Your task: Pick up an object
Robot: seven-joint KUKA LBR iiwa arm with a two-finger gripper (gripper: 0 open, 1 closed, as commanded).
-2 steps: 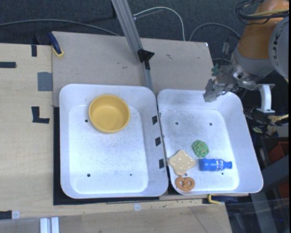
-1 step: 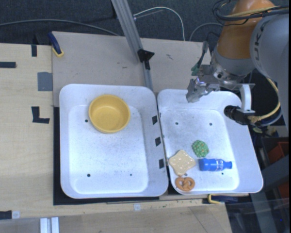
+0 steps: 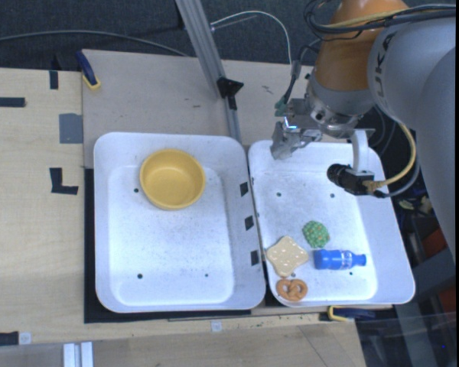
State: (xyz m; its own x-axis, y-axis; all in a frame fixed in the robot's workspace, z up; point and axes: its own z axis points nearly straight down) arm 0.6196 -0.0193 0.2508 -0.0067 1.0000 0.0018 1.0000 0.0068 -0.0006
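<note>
Arm reached in from the right. Gripper [image 3: 284, 147] hung over the far left corner of the right bin [image 3: 382, 205], above the rim. Could not tell its state; nothing seen in it.

Left bin [image 3: 107, 205]: one yellow bowl [image 3: 172, 178], upright, in the far half.

Right bin, near end, four small things clustered, all well apart from the gripper:
- green lump [image 3: 316, 233], knobbly, rounded
- blue bottle [image 3: 338, 260] lying on its side, cap toward the right, just below the lump
- cracker [image 3: 286, 255], flat tan square, just left of the bottle
- pretzel [image 3: 292, 289], at the near rim, touching or nearly touching the cracker's near corner

Judged handling: all looked light, probably toy pieces. Bottle seemed the best candidate: stiff, round body, likely smooth, might roll; take it across the middle of the barrel, fingers square to its long axis. Green lump looked grippable across its width, texture should help. Cracker and pretzel lay flat and thin, poor purchase against the bin floor. Bowl would want a pinch over the rim wall.
</note>
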